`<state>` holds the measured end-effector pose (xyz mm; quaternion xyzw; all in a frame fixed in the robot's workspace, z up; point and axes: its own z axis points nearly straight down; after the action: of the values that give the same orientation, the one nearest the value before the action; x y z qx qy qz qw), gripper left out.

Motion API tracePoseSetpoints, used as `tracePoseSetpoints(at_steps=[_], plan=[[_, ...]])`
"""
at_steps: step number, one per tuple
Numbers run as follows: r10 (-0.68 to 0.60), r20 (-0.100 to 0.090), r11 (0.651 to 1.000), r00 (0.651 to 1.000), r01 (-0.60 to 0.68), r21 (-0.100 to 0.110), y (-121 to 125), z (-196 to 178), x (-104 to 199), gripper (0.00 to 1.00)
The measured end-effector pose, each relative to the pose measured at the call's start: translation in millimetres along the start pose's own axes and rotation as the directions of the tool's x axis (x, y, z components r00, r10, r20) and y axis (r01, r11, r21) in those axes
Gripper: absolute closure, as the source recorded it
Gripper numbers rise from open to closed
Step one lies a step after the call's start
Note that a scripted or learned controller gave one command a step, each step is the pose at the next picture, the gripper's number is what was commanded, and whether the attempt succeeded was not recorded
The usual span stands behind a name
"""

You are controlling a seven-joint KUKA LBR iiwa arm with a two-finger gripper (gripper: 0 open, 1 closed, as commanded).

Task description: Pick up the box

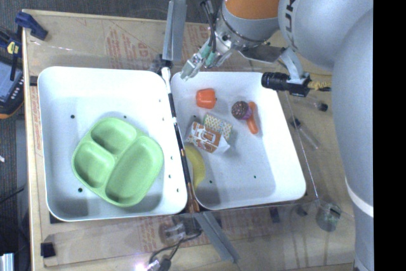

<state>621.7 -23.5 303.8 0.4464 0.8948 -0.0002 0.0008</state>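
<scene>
The right bin serves as the landmark for all positions given here. The arm, grey with an orange band above the wrist, enters from the right side of the view and crosses above the bin's far right corner. The tool hangs over the bin's far left corner, close to the rim where the two bins meet. Its fingers point down and toward the left; nothing is seen between them. Whether they are released or clenched cannot be told from this angle.

The box, the task's thing, lies inside the right bin, in its left half and about midway along its length. It is a small patterned carton, tilted, resting on the bin floor. It is well apart from the tool.

An orange block sits in the bin beyond the box, nearer the tool. A dark round object lies toward the bin's middle right, touching or just beside an orange carrot-shaped piece. A yellow banana-like item lies against the bin's left wall, on the near side of the box and just beside it.

The left bin adjoins the right bin along that wall. It holds a green divided tray in its near half. Both bins stand on the tabletop.
</scene>
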Motion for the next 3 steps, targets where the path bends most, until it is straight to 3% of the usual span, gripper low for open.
tracePoseSetpoints(at_steps=[1,2,3], plan=[[-0.302,-0.004,0.953,0.953,0.302,0.001,-37,20,62,1.00],[-0.028,-0.002,1.000,1.000,0.028,0.002,-52,38,76,1.00],[0.372,-0.001,0.928,0.928,-0.372,0.001,-75,-37,31,1.00]])
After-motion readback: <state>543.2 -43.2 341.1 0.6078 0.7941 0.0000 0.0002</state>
